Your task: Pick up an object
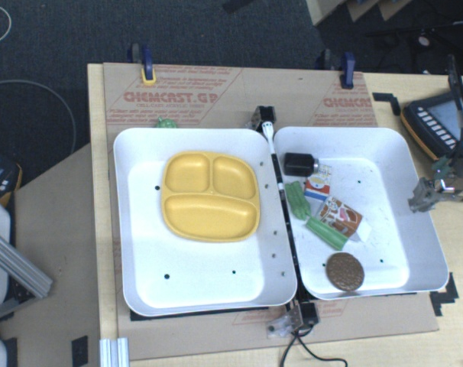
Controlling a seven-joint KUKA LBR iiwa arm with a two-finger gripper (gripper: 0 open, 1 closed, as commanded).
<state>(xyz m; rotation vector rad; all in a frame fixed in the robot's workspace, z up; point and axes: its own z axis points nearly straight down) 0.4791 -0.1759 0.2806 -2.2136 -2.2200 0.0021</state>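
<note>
The right bin (pixel 392 147) holds a black cylinder-like object (pixel 298 163), two green pieces (pixel 296 200) (pixel 325 233), a small red, white and blue carton (pixel 318 185), a brown printed packet (pixel 341 217) and a round brown disc (pixel 344 271). My gripper (pixel 425 195) hangs at the right rim of this bin, small and grey, well to the right of all these objects and touching none of them. Nothing is seen in it.
In the left bin (pixel 140 251) lies a yellow divided plate (pixel 211 196). A black pen-like tool (pixel 267 121) rests at the back between the bins. Blue clamps (pixel 146 58) (pixel 348 66) hold the board's far edge. A black and yellow device (pixel 434 125) sits at far right.
</note>
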